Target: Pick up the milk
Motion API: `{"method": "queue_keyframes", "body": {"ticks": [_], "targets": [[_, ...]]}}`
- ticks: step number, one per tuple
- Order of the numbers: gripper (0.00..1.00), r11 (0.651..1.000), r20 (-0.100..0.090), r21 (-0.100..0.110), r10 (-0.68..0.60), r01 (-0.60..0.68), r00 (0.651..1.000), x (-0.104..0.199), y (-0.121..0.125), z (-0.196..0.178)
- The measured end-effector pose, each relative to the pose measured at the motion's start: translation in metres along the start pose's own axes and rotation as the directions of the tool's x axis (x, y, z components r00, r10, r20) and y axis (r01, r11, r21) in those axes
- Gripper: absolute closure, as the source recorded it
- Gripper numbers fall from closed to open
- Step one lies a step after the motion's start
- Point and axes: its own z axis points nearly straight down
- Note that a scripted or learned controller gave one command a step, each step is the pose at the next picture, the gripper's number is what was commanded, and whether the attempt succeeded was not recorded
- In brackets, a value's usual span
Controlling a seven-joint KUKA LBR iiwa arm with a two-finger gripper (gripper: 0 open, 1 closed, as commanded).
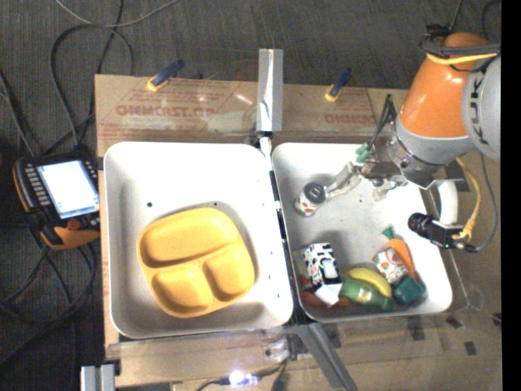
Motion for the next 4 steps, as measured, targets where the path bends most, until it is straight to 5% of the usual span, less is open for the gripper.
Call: {"method": "queue_keyframes", "body": {"ticks": [1,2,3,4], "targets": [[0.00,0.969,0.001,-0.004,-0.245,0.245,0.969,0.006,-0.034,0.131],[0.00,0.993,0.001,-0.021,0.114,-0.113,0.994,-0.041,-0.079,0.135],[1.00,0.993,0.000,-0.023,0.114,-0.113,0.994,-0.041,-0.078,0.125],[1.00,1.000,0.000,0.001,-0.012,0.012,1.000,0.020,-0.085,0.043]]}}
